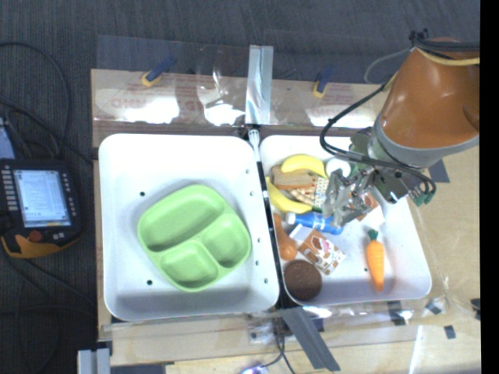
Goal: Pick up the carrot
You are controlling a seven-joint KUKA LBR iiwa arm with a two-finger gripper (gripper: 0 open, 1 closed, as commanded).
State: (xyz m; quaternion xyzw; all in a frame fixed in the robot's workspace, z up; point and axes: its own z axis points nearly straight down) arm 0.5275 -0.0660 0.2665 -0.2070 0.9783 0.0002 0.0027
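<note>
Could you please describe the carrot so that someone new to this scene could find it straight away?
Look in the right bin, in its near right part. The carrot lies alone there, an orange cone with a green top pointing away, apart from the pile under the gripper.

You see an orange carrot [376,263] with green top, a yellow banana [296,182], a lime-green tray [194,235], white bins [125,170].

A pale wooden bench [460,209] holds two shallow white bins side by side, touching along their inner rims. The left bin [125,232] sits nearer a clear plastic sheet [187,92] taped along the far edge; the right bin [409,263] adjoins it.
</note>
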